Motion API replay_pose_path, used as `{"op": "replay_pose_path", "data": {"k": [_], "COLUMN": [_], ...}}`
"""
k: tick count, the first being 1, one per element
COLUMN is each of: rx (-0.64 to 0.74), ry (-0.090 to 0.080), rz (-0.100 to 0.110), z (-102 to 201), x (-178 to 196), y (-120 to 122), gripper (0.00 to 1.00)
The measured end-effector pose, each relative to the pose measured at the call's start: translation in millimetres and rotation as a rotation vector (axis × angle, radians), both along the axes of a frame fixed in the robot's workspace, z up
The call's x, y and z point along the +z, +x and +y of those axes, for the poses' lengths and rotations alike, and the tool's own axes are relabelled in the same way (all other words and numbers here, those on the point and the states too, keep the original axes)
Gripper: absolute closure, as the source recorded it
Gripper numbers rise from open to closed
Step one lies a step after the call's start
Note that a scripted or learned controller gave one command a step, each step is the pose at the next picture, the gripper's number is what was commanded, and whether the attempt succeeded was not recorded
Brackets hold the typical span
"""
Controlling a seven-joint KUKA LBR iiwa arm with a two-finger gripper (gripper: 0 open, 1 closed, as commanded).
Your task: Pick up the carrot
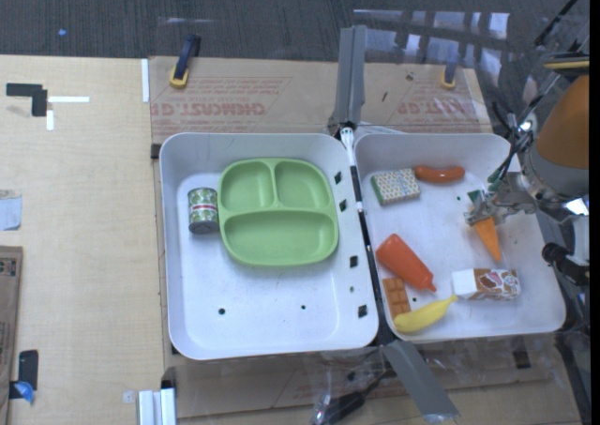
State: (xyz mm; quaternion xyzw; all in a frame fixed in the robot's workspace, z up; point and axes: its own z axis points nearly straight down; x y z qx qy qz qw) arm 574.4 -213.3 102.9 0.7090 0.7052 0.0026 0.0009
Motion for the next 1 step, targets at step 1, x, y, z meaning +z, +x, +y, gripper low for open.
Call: {"op": "replay_pose_path", "data": {"k": [1], "rx": [-0.158], "ry": [-0.004], "rz": [0.006], "z": [52.2], "x": [78.0], "y": [22.5], "gripper": [1.00]}}
